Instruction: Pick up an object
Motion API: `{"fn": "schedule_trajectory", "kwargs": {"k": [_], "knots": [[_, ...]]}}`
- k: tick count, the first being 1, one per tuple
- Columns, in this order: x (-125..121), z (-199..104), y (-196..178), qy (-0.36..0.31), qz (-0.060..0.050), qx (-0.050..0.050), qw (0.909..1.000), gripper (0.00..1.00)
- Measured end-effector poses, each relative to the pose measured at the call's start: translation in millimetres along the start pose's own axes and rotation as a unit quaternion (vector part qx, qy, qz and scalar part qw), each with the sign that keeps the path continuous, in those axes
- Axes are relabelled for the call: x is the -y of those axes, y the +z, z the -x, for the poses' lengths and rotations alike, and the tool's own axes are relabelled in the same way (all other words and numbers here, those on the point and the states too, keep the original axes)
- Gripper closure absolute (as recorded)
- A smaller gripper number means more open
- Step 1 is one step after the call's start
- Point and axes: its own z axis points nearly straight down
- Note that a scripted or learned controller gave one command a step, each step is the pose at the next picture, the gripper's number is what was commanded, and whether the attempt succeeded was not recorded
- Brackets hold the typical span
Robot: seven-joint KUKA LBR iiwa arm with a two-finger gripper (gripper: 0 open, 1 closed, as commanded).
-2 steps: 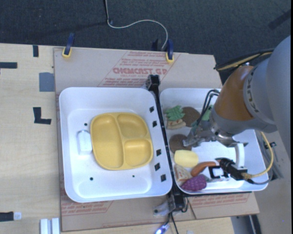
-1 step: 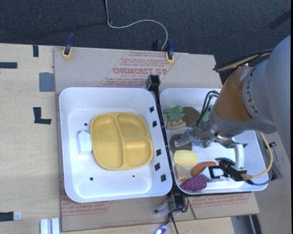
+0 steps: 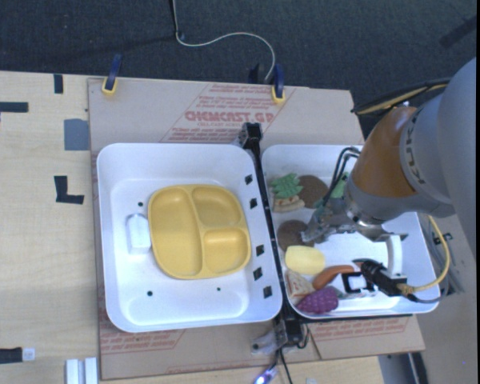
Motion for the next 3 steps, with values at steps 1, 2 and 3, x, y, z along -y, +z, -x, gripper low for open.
{"fn": "schedule_trajectory", "kwargs": {"k": [1,2,3], "knots": [[0.1,0.0,0.4,0.000,0.000,0.000,1.0000,0.00],[-30.9,-0.5,17.6,0.000,0.000,0.000,1.0000,0.00],[-32.7,0.9,5.4,0.000,0.005,0.002,1.0000,1.00]]}}
